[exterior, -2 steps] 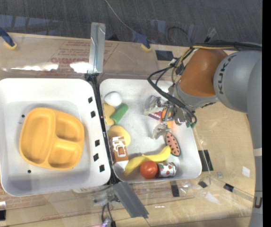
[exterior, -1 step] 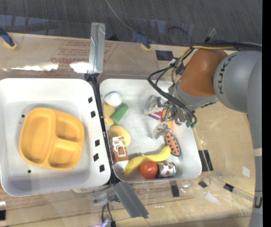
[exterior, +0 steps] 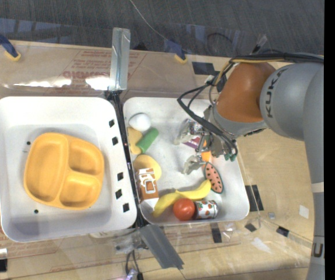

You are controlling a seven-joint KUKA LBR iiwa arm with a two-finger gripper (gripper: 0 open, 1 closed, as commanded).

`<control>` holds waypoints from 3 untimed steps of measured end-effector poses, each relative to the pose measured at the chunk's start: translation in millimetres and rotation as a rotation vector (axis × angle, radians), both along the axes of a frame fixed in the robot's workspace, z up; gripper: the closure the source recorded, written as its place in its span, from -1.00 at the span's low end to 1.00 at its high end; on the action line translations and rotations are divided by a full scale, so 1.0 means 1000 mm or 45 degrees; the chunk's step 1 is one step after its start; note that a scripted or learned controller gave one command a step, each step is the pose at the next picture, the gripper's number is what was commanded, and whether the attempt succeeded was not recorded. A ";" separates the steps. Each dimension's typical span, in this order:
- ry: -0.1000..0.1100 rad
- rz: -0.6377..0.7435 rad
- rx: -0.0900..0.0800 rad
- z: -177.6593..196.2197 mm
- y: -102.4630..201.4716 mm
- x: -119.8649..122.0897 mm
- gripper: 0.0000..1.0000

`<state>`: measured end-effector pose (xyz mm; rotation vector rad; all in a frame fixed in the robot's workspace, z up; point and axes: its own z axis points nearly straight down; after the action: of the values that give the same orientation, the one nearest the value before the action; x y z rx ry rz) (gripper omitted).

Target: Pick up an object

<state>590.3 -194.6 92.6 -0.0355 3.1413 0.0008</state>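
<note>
The gripper [exterior: 189,149] is low inside the right bin [exterior: 237,182], its two fingers spread apart with nothing between them. Just beside it lies a watermelon slice [exterior: 213,178], then a banana [exterior: 182,195], a tomato [exterior: 184,209] and a small can [exterior: 206,209]. The left bin [exterior: 10,174] holds a yellow divided plate [exterior: 64,170]. Both bins stand on a brown bench [exterior: 272,244]; dark carpet [exterior: 56,10] lies behind.

Glossy plastic tray [exterior: 63,169], smooth white bins [exterior: 16,112]
</note>
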 end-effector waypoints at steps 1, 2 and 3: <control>0.000 0.000 0.000 0.000 0.000 0.000 -1.00; -0.002 -0.045 -0.001 0.000 0.007 -0.030 -1.00; -0.002 -0.045 -0.001 0.000 0.007 -0.030 -1.00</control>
<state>560.1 -187.8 92.6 0.0201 3.1401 0.0002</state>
